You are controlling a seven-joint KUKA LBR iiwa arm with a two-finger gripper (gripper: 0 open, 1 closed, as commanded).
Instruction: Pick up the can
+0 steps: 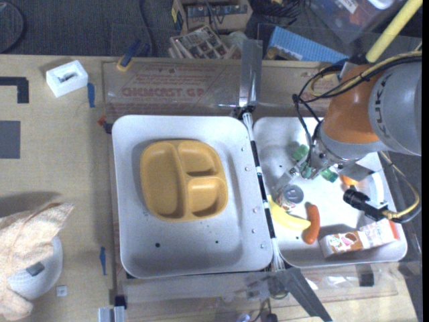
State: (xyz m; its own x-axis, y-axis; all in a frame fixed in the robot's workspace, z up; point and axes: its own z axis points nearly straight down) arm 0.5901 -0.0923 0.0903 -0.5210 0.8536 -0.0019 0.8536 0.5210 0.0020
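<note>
- The grey arm with orange band (348, 116) reaches over the right white bin (395, 250).
- The two-finger gripper (310, 168) hangs just above the can; its grip cannot be told.
- The small silver metal can (292, 195) stands upright in the right bin, long axis vertical, top facing up, beside a yellow banana (287, 220).
</note>
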